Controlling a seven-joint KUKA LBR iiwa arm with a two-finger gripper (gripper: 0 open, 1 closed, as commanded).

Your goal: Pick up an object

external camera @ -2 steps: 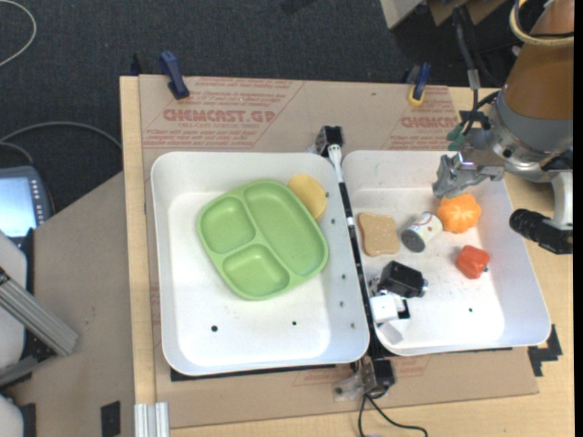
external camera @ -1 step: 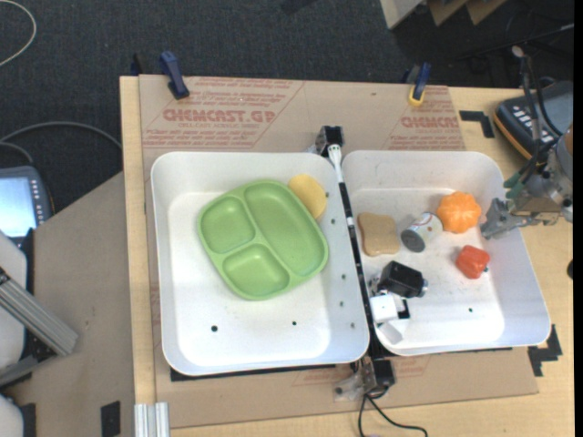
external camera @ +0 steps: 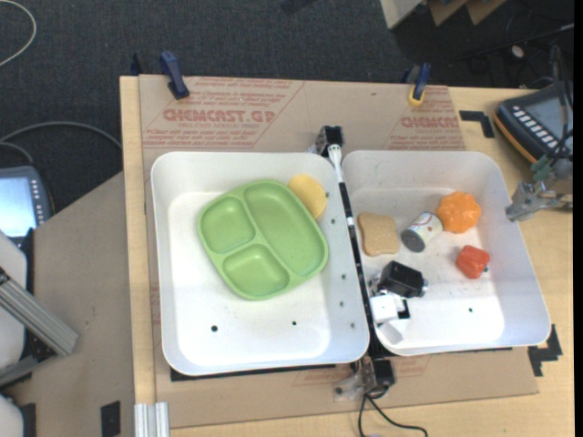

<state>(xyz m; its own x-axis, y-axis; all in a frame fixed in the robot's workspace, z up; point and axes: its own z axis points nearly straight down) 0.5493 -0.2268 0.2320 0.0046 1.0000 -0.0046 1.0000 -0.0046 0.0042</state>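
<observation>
One round orange fruit (external camera: pixel 458 211) lies in the right bin (external camera: pixel 510 244).

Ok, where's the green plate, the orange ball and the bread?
Green plate (external camera: pixel 263 238), camera view, on the middle ridge between compartments.
Orange ball (external camera: pixel 458 212), camera view, on its top middle.
Bread (external camera: pixel 377 234), camera view, on the slice's flat face.

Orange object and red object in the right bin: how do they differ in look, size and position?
The orange object is visibly larger than the red object. The orange object is rounder and lighter in color; the red object looks blockier and darker. The orange object lies farther up the right bin, beside a small grey cylinder; the red object sits lower, apart from its neighbors. Both rest loose on the bin floor.
</observation>
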